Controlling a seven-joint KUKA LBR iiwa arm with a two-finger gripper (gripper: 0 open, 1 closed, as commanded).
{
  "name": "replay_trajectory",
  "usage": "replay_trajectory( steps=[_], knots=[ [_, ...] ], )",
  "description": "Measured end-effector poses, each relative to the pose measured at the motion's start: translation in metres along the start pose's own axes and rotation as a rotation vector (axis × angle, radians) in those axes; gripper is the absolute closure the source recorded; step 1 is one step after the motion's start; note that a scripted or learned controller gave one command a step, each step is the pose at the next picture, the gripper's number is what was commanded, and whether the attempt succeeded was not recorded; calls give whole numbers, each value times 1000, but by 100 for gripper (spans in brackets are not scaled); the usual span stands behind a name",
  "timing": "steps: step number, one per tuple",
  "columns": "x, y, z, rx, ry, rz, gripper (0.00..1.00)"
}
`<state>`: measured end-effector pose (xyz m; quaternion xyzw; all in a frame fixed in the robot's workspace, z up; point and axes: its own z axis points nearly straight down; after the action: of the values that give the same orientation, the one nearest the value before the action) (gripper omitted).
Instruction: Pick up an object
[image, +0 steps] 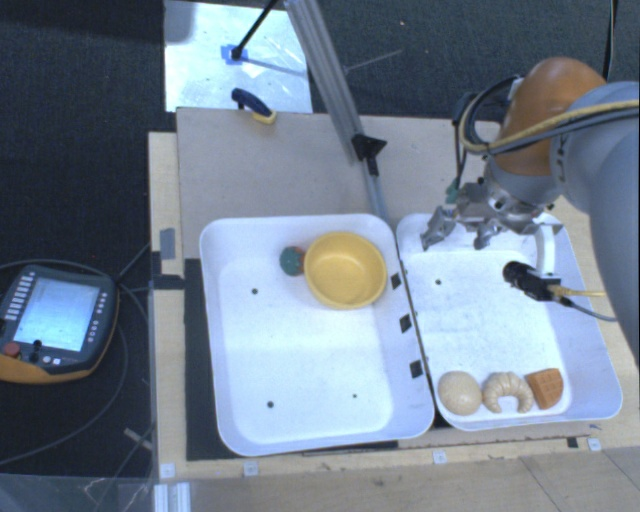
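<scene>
My two-finger gripper spread wide, empty, above right white plastic bin — drop straight onto round beige ball, centred.

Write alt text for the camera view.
A grey robot arm's open end effector hangs over the right bin's far edge, holding nothing. Three food-like items line that bin's near edge; the left bin holds a yellow bowl beside a small green object.

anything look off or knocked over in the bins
Nothing stands out. The yellow bowl sits upright in the left bin beside a small green object; three food-like items line the right bin's near edge.
</scene>
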<state>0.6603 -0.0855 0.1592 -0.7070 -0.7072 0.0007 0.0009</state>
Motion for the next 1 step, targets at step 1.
replay_trajectory(
  steps=[1],
  knots=[
    [1, 4, 61, 1, 0, 0, 0]
  ],
)
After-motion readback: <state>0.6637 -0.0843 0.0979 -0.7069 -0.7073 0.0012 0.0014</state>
